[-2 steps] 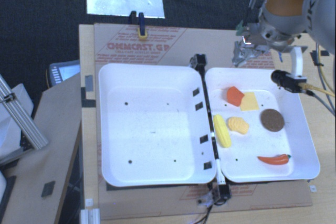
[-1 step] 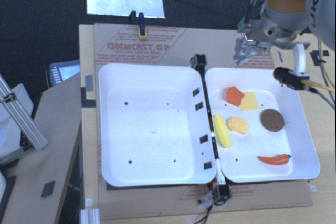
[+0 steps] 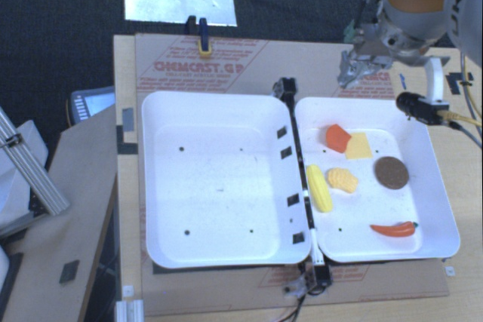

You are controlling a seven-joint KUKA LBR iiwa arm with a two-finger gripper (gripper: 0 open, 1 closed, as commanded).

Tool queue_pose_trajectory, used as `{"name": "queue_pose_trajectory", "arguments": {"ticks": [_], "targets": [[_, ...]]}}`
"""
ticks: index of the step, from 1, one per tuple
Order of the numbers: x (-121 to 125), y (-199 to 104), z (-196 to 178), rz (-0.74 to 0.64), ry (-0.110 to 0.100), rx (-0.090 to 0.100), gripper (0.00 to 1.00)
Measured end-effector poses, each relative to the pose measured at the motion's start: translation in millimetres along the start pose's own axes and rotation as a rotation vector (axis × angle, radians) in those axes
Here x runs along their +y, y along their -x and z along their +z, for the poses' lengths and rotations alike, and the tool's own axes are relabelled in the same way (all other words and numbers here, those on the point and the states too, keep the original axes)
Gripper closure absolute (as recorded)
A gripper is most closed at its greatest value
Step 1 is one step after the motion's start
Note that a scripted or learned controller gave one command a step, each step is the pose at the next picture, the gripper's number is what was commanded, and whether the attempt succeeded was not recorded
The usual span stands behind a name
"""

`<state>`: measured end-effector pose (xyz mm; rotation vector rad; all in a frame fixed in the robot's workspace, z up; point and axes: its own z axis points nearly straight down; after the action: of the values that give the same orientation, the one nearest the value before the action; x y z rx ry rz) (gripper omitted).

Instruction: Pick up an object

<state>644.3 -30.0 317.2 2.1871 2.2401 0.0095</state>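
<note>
In the right bin, an orange block touches a yellow square; a brown disc, corn piece, banana and red chili lie nearby. The gripper hangs above the bin's far rim, holding nothing; its closure cannot be told.

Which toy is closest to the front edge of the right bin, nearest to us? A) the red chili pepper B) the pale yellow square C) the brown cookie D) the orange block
A: the red chili pepper lies lowest in the camera view, near the front wall of the right bin, while the brown cookie, the orange block and the pale yellow square sit farther back.
</note>
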Motion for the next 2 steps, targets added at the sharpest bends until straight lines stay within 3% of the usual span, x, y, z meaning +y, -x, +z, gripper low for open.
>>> {"name": "queue_pose_trajectory", "arguments": {"ticks": [2], "targets": [[2, 0, -22, -0.014, 0.006, -0.002, 1.00]]}}
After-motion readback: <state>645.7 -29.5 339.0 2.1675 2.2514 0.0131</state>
